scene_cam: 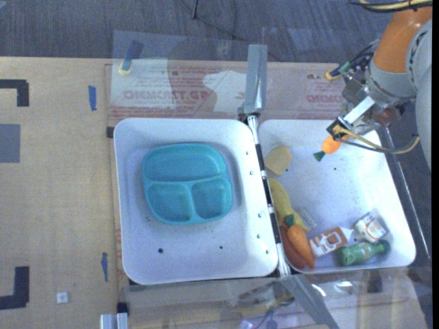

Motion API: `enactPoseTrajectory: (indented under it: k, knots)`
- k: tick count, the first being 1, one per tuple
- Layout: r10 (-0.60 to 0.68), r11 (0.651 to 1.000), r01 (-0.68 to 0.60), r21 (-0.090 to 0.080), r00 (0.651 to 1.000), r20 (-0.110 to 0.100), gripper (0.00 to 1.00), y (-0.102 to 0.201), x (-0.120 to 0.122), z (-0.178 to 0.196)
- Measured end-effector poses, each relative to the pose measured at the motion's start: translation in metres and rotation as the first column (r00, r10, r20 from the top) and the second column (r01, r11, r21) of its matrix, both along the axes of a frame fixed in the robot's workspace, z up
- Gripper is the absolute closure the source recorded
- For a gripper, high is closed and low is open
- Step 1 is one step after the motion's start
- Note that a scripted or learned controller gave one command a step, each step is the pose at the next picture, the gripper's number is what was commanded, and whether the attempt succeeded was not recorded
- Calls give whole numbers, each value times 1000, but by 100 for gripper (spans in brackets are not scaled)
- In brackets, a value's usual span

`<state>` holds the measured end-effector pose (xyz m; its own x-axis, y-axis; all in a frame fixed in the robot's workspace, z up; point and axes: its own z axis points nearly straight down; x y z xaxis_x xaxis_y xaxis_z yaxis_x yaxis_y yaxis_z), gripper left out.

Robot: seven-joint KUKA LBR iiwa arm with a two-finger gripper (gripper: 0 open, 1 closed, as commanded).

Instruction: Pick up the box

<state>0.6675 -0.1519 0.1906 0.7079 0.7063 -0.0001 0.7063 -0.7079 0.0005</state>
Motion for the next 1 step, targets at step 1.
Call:
enactPoseTrajectory:
  k: [1]
  knots:
    - [3,1000,-3,-1,1000,0,100,1,1,11]
